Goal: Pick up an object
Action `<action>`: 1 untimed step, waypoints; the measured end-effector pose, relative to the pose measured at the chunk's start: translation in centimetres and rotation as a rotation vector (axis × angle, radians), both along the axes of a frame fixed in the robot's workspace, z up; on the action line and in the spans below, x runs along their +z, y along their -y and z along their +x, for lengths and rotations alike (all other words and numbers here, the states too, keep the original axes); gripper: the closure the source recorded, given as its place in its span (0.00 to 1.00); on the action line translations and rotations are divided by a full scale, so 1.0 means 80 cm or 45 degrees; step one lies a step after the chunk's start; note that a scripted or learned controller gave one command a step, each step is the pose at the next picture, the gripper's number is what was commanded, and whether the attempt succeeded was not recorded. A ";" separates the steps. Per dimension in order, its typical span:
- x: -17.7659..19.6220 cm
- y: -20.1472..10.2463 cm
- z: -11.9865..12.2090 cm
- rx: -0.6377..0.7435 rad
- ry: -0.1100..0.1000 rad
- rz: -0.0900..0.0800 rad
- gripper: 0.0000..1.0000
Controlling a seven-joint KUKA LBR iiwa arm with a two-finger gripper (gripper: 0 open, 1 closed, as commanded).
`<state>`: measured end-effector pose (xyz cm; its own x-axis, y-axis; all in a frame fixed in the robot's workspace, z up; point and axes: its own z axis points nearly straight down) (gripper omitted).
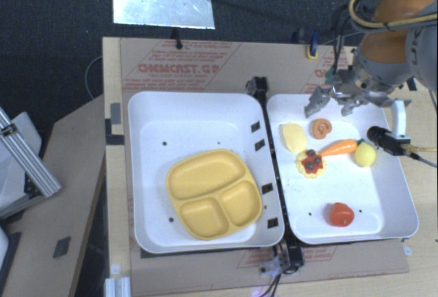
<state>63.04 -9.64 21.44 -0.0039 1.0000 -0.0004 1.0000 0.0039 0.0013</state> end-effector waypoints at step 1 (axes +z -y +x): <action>-0.052 -0.003 0.000 -0.001 -0.004 0.001 0.00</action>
<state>63.05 -9.40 17.28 -0.0032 1.0000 0.0001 1.0000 0.0032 -0.0020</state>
